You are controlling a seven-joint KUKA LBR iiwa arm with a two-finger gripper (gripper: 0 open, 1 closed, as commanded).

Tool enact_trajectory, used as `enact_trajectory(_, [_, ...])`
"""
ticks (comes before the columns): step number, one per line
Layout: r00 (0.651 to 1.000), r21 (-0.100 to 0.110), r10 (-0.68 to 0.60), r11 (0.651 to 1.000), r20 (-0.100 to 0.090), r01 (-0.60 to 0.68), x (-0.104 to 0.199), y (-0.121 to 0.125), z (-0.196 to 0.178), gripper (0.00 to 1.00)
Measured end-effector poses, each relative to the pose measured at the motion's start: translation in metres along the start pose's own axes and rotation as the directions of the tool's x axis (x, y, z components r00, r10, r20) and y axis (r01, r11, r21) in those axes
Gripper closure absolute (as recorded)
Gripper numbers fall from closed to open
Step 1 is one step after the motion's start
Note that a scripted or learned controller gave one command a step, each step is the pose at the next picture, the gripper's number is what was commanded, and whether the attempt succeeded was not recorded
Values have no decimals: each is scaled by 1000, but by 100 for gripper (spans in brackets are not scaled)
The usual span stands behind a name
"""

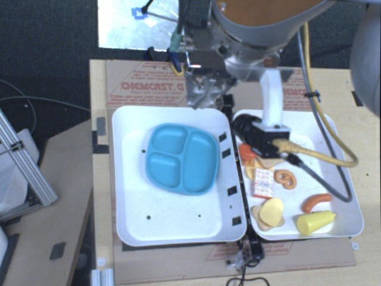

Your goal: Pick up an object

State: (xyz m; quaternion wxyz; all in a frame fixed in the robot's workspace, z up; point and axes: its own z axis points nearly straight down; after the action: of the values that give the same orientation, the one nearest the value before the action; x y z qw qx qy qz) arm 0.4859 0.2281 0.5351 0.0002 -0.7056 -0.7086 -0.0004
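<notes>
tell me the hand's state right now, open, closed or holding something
Hand: cannot be told from this view; it sits at the far rim of the left bin.

- A blue three-compartment plate [181,158] is lying flat, face up, mid-way in the view's left bin [137,219].
- A pretzel [285,178], a red-and-white packet [263,183], a pale yellow slice [271,212], a sausage [315,202] and a yellow cylinder [315,221] are lying close together in the right bin [351,213].

The blue divided plate [181,158] looks smooth, faintly glossy plastic, the white bin [131,219] around it matt plastic, the printed sheet [149,85] at 12 o'clock cardboard, the yellow piece [315,221] at 4 o'clock perhaps shiny plastic.
</notes>
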Motion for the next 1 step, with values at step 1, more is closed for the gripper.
enact_trajectory(1, [1000, -1, 7, 1000, 1, -7, -50, 0, 0, 100])
